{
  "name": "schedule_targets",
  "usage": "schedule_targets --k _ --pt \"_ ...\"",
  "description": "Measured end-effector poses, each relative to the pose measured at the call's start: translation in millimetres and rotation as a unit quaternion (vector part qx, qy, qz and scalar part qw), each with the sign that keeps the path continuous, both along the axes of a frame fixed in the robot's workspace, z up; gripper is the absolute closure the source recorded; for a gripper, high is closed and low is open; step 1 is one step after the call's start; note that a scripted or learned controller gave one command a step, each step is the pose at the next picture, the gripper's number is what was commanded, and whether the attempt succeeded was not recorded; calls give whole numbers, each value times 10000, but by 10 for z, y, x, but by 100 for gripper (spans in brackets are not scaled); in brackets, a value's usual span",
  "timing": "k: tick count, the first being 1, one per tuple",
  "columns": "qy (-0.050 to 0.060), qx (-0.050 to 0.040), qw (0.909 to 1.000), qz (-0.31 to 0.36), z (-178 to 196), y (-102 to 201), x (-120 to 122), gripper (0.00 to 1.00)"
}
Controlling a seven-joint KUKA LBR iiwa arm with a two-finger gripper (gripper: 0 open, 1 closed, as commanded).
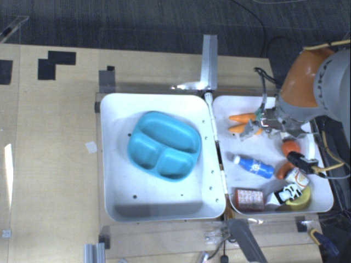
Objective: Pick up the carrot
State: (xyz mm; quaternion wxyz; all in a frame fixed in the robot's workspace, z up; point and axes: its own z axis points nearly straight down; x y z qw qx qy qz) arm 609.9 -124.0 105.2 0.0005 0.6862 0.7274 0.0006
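Observation:
The orange carrot [240, 118] lies in the upper left part of the right bin [327, 201], pointing left. A second orange strip [237, 128] shows just below it. My gripper [254, 127] is down in the bin at the carrot's right end, right against it. From this angle I cannot tell whether it has hold of the carrot. The grey arm with its orange band [299, 84] reaches in from the right.
The right bin also holds a blue bottle [254, 166], a red-orange round item [290, 147], a small box [249, 199] and a black, white and yellow item [293, 193]. A blue divided plate [163, 145] lies in the left bin [115, 201]. Cables hang by the arm's right side.

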Motion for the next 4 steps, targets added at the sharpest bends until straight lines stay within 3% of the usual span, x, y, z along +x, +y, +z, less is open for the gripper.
schedule_targets --k 1,2,3,4 --pt "-39 -7 9977 680 -175 247 424 0" --pt "162 93 9619 2728 -188 -76 531 0" --pt "133 -19 9398 3415 -188 167 532 0" --pt "80 -20 8885 4588 -179 244 488 0"
